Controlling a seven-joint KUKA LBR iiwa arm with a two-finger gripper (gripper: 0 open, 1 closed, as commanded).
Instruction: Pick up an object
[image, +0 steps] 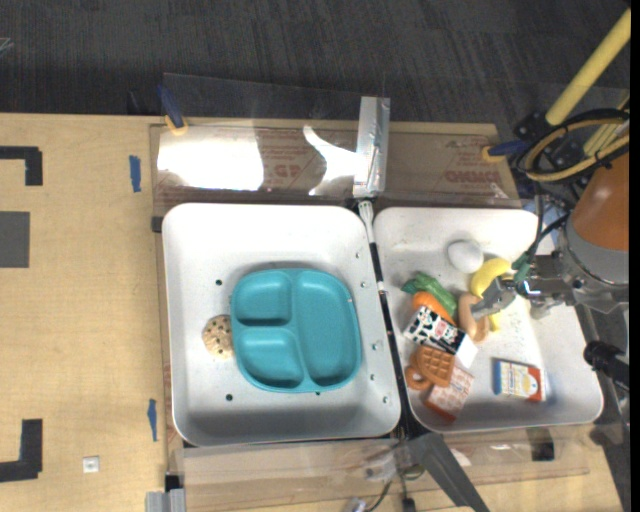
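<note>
The right bin (560, 395) holds a cluster of toy foods. A white egg (463, 254) and a yellow banana (489, 271) lie at the back, with a green vegetable (430, 285) and an orange carrot (431, 300) to their left. Toward the front are a black-and-white carton (432, 327), a waffle (432, 362), an orange packet (452, 390) and a small blue-and-white box (517, 379). My gripper (497, 293) reaches in from the right, low over the bin, right beside the banana and above a tan sausage-like piece (470, 318).
The left bin (190, 250) holds a teal divided plate (296, 327) and a cookie (218, 335) beside it. A metal divider runs between the bins. Cables and a yellow pole sit at the upper right behind the arm.
</note>
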